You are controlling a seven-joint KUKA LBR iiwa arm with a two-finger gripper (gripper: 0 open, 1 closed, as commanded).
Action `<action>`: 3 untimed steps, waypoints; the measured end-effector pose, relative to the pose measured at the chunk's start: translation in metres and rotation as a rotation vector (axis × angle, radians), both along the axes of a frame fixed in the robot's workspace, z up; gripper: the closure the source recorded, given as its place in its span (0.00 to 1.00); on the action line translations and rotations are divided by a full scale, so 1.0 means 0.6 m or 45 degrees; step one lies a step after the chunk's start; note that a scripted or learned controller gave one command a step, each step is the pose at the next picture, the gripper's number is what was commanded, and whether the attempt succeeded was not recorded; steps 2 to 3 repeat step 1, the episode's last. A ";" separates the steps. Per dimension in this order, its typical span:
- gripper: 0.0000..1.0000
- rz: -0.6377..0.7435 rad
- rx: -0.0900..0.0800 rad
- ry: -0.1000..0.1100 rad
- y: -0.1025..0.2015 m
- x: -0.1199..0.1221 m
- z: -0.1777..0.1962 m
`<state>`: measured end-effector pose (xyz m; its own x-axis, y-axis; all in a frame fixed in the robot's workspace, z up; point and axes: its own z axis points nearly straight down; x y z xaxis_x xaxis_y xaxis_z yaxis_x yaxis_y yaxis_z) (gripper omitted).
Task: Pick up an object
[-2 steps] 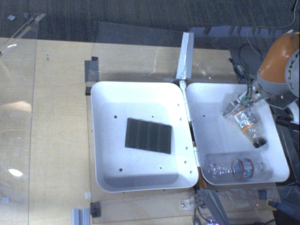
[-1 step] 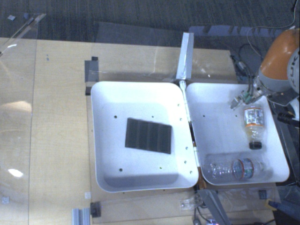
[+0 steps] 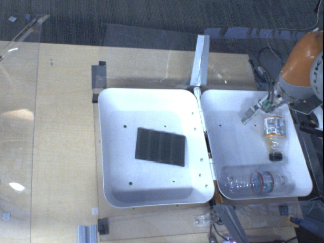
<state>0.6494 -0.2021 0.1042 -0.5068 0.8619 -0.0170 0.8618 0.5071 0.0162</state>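
Observation:
A dark ribbed rectangular pad [image 3: 160, 146] lies flat in the middle of the left bin [image 3: 114, 135]. Two clear plastic bottles are in the right bin [image 3: 223, 130]. One with a black cap and an orange-and-white label [image 3: 274, 131] lies near the right wall, cap toward the front. The other [image 3: 251, 182] lies on its side along the front wall. My gripper [image 3: 251, 114] hangs over the back part of the right bin, just left of the labelled bottle's base and slanting down to the left. Nothing shows in its grasp.
The grey arm with its orange band [image 3: 299, 59] comes in over the right bin's back right corner. A metal bar [image 3: 199, 59] stands behind the gap between the bins. Cables [image 3: 263, 65] trail behind the right bin.

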 end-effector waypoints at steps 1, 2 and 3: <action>0.00 0.217 0.000 0.011 -0.004 -0.040 -0.022; 0.00 0.217 0.000 0.011 -0.004 -0.040 -0.022; 0.00 0.217 0.000 0.011 -0.004 -0.040 -0.022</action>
